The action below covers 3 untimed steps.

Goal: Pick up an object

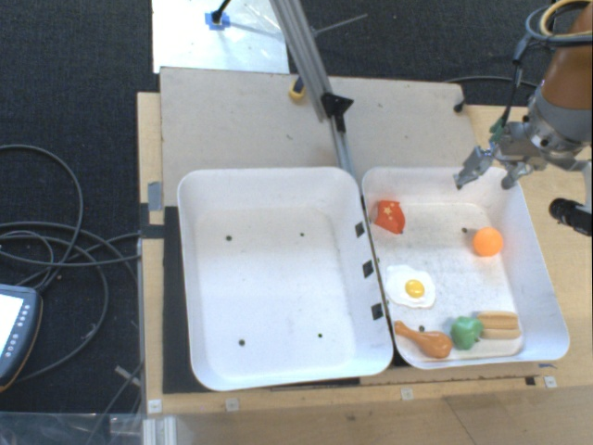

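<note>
The gripper (488, 173) hung over the far edge of the right-hand bin (537, 276), its two fingers spread apart with nothing between them, which suits a tool poised above a bin before it commits to any one item; judged from that stance alone, the pick had not yet been made. All the candidate objects lay in that right bin, well spread so that most could be approached without touching a neighbour. A red toy strawberry (389, 217) sat near the bin's far left corner, close to the divide between the bins. An orange ball (487, 241) rested towards the right wall, and it was the item nearest the open fingers, so it seemed the likeliest target, though being round it might roll away under a careless pinch. A toy fried egg (410, 287) lay flat in the middle, a poor thing to grasp from above. Along the near wall a toy chicken drumstick (424, 338), a green toy vegetable (466, 332) and a toy hot dog (498, 324) were crowded together, the green piece touching or nearly touching the hot dog. The left bin (199, 248) held no toys, only a few dark specks on its floor.
</note>
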### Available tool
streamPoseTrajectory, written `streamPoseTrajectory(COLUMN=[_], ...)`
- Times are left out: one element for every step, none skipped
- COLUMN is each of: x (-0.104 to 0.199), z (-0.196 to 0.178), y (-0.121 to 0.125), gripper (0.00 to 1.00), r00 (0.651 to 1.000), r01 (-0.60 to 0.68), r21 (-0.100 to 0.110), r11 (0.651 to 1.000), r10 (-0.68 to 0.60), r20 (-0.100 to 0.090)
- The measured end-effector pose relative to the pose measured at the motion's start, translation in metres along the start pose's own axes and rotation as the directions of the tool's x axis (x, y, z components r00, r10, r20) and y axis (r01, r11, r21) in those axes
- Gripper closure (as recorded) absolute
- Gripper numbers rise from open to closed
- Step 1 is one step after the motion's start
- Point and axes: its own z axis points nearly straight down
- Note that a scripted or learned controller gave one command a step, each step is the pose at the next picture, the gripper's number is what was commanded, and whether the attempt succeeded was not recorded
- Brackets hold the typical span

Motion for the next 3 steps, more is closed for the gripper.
streamPoseTrajectory(x=[-0.007, -0.015, -0.016], z=[0.046, 0.103, 0.088], y=[-0.005, -0.003, -0.001], gripper=[0.0, 0.0, 1.0], r00=[1.0, 1.0, 1.0], r01=[0.0, 0.0, 0.001], r21=[0.0, 0.001, -0.007], r11=[1.0, 1.0, 1.0], r10=[0.0, 0.0, -0.001], r20=[0.0, -0.001, 0.001])
